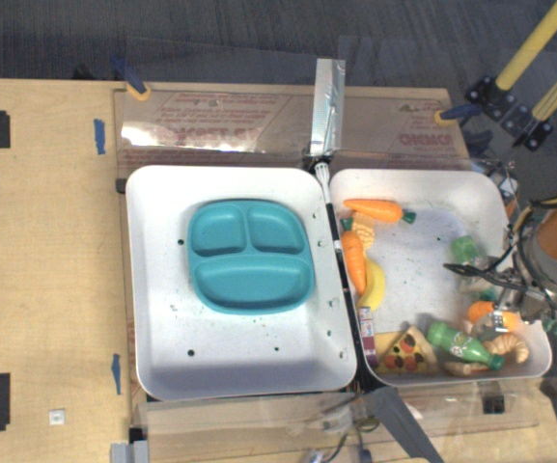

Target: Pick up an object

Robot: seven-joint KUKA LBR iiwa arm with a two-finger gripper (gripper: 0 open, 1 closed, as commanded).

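Two white bins side by side: left bin (162, 355) carrying a teal divided plate (250, 256), right bin (423, 186) holding toy food. Carrot (376, 210) at far left of right bin, second carrot (354, 258) and banana (374, 287) along left wall, pizza slice (405, 349) and green bottle (463, 345) at near edge. Gripper (495, 302) low over right side of right bin, beside green bottle; finger state: cannot tell.

Teal plate (250, 257), white bins (153, 287), orange carrot (375, 210), perhaps yellow banana (375, 287)
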